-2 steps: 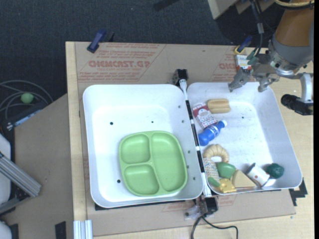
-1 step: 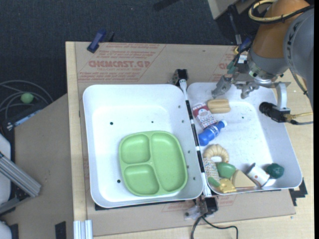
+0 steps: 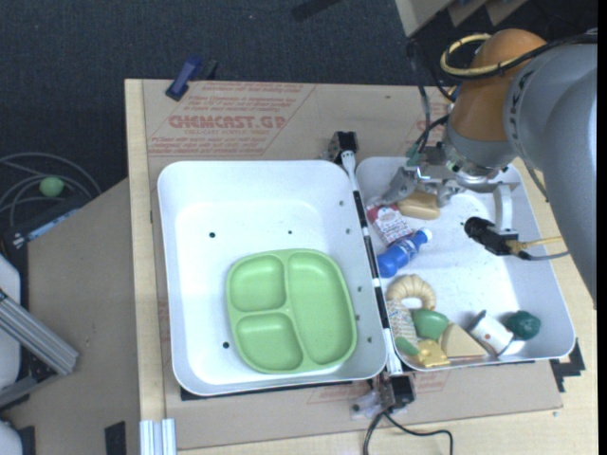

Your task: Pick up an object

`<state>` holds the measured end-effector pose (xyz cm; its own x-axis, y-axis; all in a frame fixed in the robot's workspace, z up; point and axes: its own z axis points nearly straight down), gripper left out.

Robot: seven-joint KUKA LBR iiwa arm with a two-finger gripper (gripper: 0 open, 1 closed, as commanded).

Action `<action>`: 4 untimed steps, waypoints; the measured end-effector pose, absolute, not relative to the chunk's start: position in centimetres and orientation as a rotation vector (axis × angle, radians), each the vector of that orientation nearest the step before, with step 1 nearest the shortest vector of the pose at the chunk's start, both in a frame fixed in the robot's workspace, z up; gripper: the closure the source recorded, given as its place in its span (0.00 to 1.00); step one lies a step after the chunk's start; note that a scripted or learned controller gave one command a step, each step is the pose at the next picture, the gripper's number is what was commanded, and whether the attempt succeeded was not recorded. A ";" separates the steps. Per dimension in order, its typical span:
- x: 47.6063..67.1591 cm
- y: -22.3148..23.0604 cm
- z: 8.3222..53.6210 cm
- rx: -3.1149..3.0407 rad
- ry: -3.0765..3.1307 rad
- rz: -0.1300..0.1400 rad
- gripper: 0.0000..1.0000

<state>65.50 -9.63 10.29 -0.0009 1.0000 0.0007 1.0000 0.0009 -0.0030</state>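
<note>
We can't tell if the fingers [image 3: 424, 184] are spread or clenched; they're down in the right bin [image 3: 545, 287], right at a tan block [image 3: 418, 206] beside a blue bottle [image 3: 402, 251]. Nothing looks lifted, so the pick's undone. Left bin [image 3: 190, 254] has a green tray [image 3: 288, 309].

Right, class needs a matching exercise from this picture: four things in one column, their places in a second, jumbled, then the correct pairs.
Things:
1. Green three-compartment plastic plate
2. Blue plastic bottle
3. Dark green round object
4. Small blue object

Places:
A. Right bin, near corner
B. Bench board, far left corner
C. Left bin
D. Right bin, beside the divider

Pairs: 1-C, 2-D, 3-A, 4-B
</note>
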 end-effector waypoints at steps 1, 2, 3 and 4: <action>59.8 -10.3 9.0 -2.228 -2.227 -0.012 0.00; 66.4 -11.7 9.0 -2.227 -2.229 -0.010 0.00; 66.6 -11.6 10.4 -2.229 -2.233 -0.019 1.00; 62.7 -8.2 18.6 -2.221 -2.225 -0.003 1.00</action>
